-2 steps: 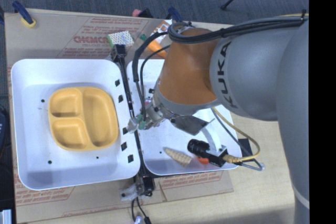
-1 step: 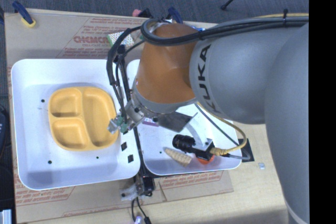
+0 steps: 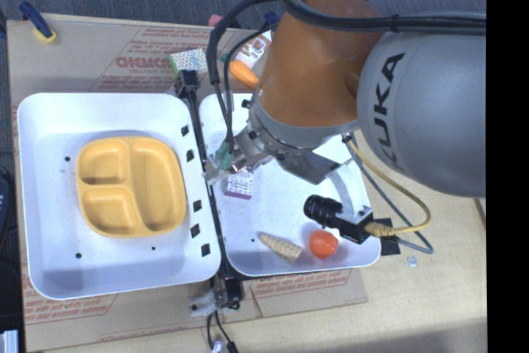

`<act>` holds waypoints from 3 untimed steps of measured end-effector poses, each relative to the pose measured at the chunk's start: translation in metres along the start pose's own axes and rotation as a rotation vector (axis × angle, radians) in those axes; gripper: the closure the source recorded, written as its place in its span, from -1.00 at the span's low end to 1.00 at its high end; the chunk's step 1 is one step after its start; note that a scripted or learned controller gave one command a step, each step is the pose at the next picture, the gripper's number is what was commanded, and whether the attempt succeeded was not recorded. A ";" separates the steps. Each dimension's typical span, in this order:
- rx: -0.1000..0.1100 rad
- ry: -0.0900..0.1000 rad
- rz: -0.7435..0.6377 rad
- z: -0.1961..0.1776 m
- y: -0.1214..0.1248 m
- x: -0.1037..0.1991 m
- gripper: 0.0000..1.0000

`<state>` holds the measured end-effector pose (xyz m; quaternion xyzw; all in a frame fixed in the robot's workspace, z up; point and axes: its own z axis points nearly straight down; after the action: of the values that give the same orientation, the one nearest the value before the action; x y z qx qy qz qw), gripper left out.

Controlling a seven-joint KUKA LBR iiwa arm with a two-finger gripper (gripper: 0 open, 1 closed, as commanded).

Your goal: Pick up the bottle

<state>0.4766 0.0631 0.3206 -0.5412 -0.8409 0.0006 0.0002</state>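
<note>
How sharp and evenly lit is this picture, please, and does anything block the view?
In the camera view, lighting is soft and even, with a faint shadow under the yellow tray; the big arm close to the lens hides much of the right bin; small items like the cone look slightly soft.

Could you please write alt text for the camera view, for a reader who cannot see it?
A grey and orange arm reaches over the right bin, which holds an ice cream cone and an orange ball. A yellow divided plate lies in the left bin.
</note>
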 end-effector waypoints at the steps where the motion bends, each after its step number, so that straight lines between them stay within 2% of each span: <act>1: 0.004 0.002 -0.270 0.130 0.002 0.007 1.00; 2: -0.001 -0.001 -0.437 0.033 -0.009 -0.021 1.00; 3: -0.001 -0.001 -0.595 -0.003 0.008 0.019 1.00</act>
<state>0.4766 0.0835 0.3236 -0.2710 -0.9626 0.0002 -0.0004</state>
